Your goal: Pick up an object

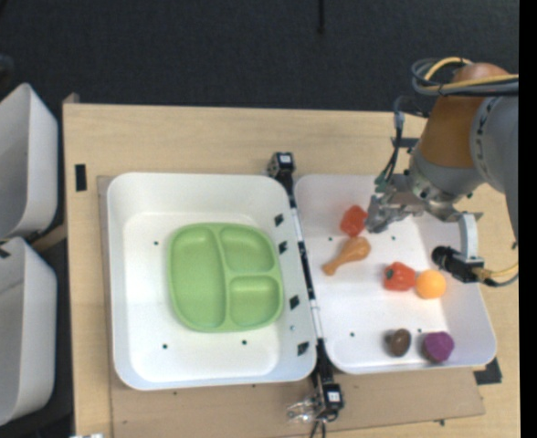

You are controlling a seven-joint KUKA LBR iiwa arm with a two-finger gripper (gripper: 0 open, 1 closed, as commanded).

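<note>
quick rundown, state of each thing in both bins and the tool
green divided plate: flat in left bin, nothing on it
red piece: in right bin, beside the tool
drumstick: lying on its side
red pepper: touching the orange ball
brown piece: loose, near front wall
purple piece: loose, beside it

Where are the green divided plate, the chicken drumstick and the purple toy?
green divided plate (223, 275): camera view, middle of the plate, left bin.
chicken drumstick (349, 254): camera view, on its thick end, right bin.
purple toy (437, 346): camera view, its centre, right bin's near corner.
</note>
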